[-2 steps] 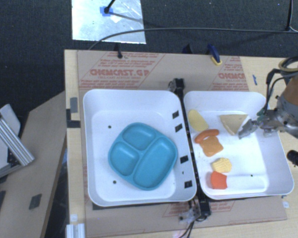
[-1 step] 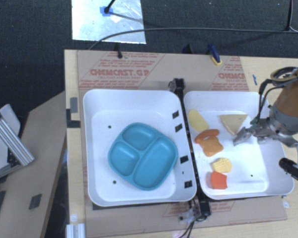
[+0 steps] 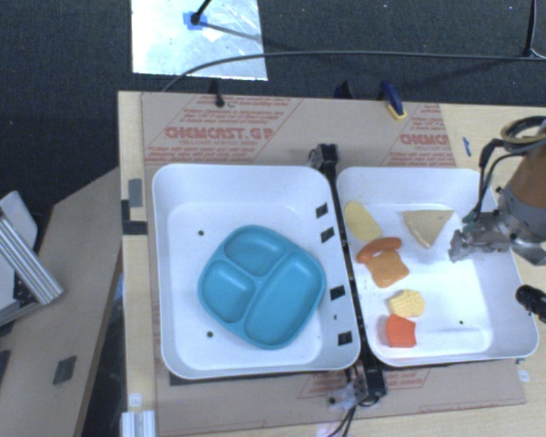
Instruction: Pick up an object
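Five small toy food pieces lie in the right white bin (image 3: 505,335), all near its left half: a pale yellow oblong piece (image 3: 361,218), a beige wedge-shaped slice (image 3: 427,225), an orange-brown toast-like piece (image 3: 383,259), a yellow ridged round piece (image 3: 406,303) and a red-orange block (image 3: 400,331). The left white bin (image 3: 177,244) holds a blue three-compartment plastic plate (image 3: 261,285). I see the grey two-finger gripper (image 3: 462,247) low in the right bin, just right of the wedge; nothing sits between its fingers, and I can't tell how they stand, too blurred. I judge the wedge nearest: light, stiff plastic, probably slick, flat. I'd pinch across its narrow width, not the tip. It may skid on the smooth bin floor.
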`<state>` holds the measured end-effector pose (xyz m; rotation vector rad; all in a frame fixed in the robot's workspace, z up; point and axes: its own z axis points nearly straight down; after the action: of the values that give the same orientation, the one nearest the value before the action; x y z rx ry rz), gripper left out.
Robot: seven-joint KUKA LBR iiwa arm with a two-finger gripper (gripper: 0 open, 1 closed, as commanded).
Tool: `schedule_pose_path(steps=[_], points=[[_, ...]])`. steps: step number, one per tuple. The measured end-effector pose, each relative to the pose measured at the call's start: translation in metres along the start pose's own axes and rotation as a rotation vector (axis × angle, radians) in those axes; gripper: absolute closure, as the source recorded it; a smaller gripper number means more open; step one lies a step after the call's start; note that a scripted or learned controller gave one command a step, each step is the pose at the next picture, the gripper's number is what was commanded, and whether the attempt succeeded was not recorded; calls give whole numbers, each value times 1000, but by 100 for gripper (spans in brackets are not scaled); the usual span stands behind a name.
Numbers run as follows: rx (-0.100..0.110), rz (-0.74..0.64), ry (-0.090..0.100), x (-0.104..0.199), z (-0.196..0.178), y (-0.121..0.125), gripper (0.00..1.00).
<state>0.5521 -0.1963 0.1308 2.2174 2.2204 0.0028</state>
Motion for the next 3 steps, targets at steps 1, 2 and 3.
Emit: schedule_pose_path(steps=[1, 2, 3], points=[[-2, -4, 0, 7, -47, 0, 100], [-5, -4, -2, 7, -112, 4, 100], [-3, -5, -1, 6, -165, 5, 100]])
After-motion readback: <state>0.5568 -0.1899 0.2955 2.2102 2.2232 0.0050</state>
